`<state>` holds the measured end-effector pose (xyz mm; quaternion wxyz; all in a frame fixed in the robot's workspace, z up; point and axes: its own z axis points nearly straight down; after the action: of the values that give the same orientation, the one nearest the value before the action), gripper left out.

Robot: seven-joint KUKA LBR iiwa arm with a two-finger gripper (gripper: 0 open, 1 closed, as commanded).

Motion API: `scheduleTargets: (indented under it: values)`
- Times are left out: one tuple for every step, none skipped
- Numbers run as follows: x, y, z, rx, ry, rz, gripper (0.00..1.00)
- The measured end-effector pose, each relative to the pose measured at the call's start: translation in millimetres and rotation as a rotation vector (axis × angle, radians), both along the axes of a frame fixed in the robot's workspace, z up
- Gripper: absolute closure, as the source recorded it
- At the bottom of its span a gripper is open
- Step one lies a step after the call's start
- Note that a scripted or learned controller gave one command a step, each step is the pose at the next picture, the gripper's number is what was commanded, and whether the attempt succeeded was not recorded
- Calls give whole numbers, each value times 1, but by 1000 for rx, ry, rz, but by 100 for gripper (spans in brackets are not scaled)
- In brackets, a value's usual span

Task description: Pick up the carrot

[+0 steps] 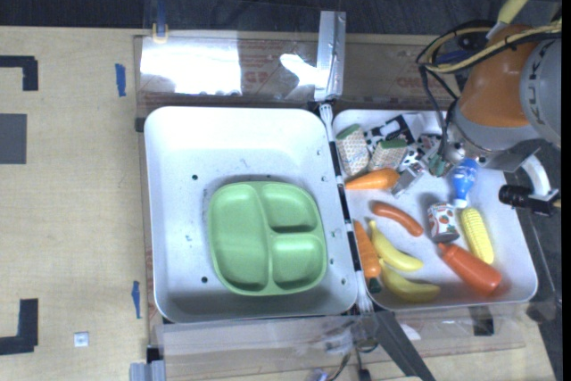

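Nearest you, at the lower rim of the right bin, lie two bananas and a long orange-red pepper-like piece, with a second orange carrot-shaped piece wedged upright along the wall between the bins. Your end effector sits at the upper middle of that bin, low among the clutter, with the grey arm and its orange band reaching in from the right. You cannot tell how far its fingers are parted, nor whether anything is between them (the dark parts blend into the items around them). The carrot lies just left of the end effector and a little below it, on its side, its thick end pointing toward the end effector and very near it; whether they touch is unclear. Below the end effector lies a red sausage, and lower right of it you see a small red-and-white carton beside a corn cob. A blue bottle stands just right of the end effector, and patterned packets sit up and to its left. Well off to the left, the other bin holds a green divided plate. Both bins rest on the pale wooden worktop.
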<state>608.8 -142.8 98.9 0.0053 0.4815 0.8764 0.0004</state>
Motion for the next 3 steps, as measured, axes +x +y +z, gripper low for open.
scheduleTargets:
  values:
    - [13,24,-10,-8,47,301,0]
    - [15,27,-3,-8,35,308,100]
    - [13,114,97,4,5,-20,100]
